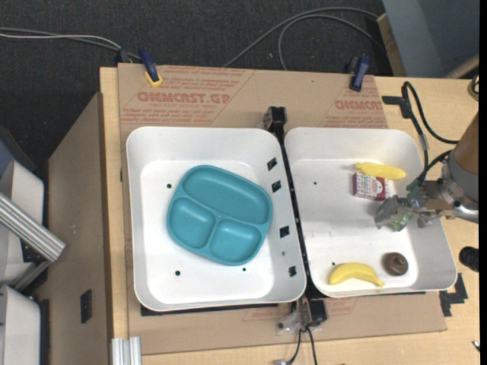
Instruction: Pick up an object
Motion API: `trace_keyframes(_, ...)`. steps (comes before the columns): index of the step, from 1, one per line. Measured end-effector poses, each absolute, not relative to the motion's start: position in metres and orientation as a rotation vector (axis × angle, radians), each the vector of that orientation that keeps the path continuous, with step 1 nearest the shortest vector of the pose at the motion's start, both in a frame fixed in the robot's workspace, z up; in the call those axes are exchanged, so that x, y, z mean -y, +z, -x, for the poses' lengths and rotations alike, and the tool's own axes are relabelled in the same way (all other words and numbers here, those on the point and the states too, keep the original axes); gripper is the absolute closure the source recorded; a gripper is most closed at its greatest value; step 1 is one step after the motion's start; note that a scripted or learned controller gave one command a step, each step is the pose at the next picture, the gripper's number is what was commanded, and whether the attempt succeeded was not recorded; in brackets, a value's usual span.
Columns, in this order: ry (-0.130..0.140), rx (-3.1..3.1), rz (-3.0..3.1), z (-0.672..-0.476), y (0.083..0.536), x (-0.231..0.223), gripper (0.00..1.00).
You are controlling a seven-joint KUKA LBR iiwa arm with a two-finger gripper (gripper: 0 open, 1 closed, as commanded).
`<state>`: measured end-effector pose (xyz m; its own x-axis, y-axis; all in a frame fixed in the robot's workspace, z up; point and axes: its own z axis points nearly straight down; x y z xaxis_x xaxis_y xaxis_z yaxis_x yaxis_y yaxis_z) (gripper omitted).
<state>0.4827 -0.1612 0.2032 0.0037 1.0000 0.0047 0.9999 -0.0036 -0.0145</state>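
1. there are two white bins side by side. the left bin [144, 204] has a blue plate [219, 214] with three parts in it.
2. the right bin [327, 204] has the small things to pick from: a yellow banana [354, 275] near the front edge, a brown round thing [395, 263] just beside it, a purple and white packet [369, 186] near the back, and a long yellow thing [381, 171] touching the back of the packet.
3. the arm comes in from the right, and the gripper [396, 213] is low in the right bin, between the packet and the brown round thing.
4. the gripper looks dark and blurry here, so i cannot tell how far open it is or if it has hold of anything.
5. every small thing looks like it lies on the bin floor, so i think nothing has been picked up yet.
6. what is left, i think: close on one thing, maybe the packet as it is near, and lift it out.
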Motion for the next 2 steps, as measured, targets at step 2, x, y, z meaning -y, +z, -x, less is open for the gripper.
trace_keyframes(2,0.003,2.216,2.217,-0.482,0.147,0.157,0.00)
